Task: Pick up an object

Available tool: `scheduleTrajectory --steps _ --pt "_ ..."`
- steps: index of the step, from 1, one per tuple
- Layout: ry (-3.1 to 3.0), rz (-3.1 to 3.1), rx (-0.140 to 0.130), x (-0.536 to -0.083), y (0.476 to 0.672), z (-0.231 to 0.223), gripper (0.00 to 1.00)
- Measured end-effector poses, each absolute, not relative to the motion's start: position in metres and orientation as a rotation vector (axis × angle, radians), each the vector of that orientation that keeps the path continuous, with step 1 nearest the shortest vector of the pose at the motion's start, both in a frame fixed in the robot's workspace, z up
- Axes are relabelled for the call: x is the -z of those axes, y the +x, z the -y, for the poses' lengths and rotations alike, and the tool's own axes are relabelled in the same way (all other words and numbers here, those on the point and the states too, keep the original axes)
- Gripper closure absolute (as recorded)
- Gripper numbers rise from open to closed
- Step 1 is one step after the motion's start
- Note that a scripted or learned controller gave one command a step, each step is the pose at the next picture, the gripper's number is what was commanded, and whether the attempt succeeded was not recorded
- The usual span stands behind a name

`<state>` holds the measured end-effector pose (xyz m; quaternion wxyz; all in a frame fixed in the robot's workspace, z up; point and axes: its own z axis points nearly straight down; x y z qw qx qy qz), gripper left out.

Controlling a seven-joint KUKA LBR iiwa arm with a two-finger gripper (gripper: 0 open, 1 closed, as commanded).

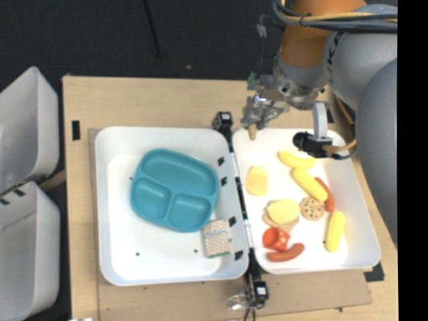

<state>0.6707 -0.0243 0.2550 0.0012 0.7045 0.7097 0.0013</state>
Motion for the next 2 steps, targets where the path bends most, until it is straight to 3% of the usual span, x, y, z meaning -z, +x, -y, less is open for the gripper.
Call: scheduleTrajectory --steps 1,2 --pt "2.214 -2.226 -0.002 -0.247 0.687 -0.018 1.0" --pt "2.217 -2.225 0.002 -0.25 0.678 -0.029 1.0"
